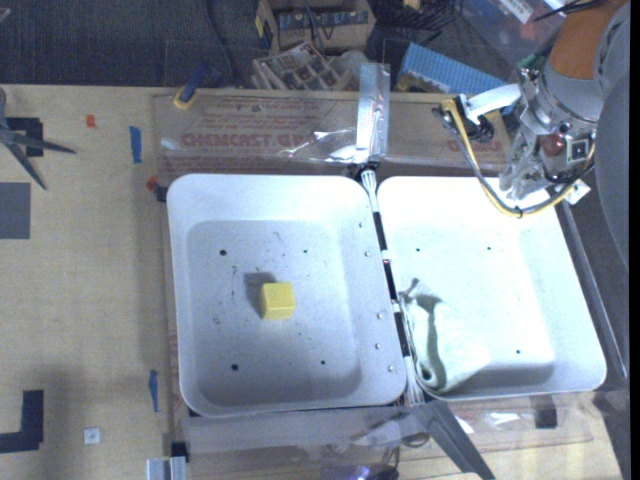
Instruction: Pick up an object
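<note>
A small yellow cube [278,300] lies near the middle of the left bin [200,208]. A pale, limp object with a greenish edge [430,336] rests in the right bin [560,268], against its left wall near the front. My gripper [522,176] hangs from the grey arm with the orange band [585,43] over the far right corner of the right bin. It is well away from both objects. Yellow cable loops beside it.
A metal divider [385,268] runs between the two bins. Behind them lie a clear plastic sheet [270,133] and an upright metal bar [372,108]. Boxes and cables crowd the floor beyond the bench.
</note>
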Motion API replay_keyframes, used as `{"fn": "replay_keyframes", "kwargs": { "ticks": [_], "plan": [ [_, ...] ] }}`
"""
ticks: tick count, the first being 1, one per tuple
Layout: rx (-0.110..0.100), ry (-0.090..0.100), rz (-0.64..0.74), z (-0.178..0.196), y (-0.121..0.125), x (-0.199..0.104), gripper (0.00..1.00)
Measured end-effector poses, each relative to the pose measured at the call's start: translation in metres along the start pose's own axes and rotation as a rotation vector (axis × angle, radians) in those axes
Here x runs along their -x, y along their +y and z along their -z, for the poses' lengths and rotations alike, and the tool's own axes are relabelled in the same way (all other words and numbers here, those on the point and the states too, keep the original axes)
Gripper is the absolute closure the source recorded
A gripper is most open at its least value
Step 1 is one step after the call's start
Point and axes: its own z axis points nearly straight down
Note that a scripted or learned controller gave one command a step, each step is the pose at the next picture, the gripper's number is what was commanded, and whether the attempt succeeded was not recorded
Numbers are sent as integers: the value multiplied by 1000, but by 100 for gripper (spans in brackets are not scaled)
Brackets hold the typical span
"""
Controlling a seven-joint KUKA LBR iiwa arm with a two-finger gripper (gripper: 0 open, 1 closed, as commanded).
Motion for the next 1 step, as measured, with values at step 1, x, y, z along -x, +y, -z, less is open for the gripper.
{"fn": "replay_keyframes", "kwargs": {
  "ticks": [1],
  "plan": [
    [-2,-5,-11,-81,30,20,100]
  ]
}}
